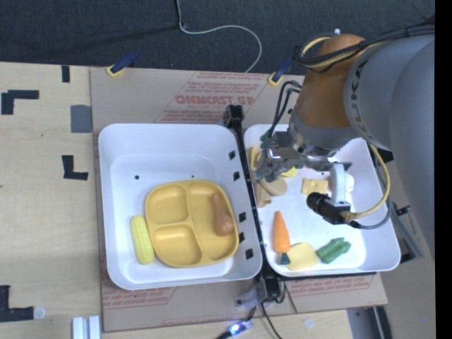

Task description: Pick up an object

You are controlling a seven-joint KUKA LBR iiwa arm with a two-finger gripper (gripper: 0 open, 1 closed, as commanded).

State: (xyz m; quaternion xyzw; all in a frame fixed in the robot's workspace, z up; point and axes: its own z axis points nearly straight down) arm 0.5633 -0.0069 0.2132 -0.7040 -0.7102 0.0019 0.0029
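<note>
My gripper hangs low over the left side of the right bin, below the orange wrist band. It is directly above some tan flat pieces by the bin's left wall. In the same bin lie an orange carrot, a pale yellow fruit, a green pod and a small yellow wedge. The gripper body hides whatever lies right beneath it.
The left bin holds a yellow divided plate with a brown sausage on it and a corn cob beside it. A black cable part hangs over the right bin. The divider between the bins runs just left of the gripper.
</note>
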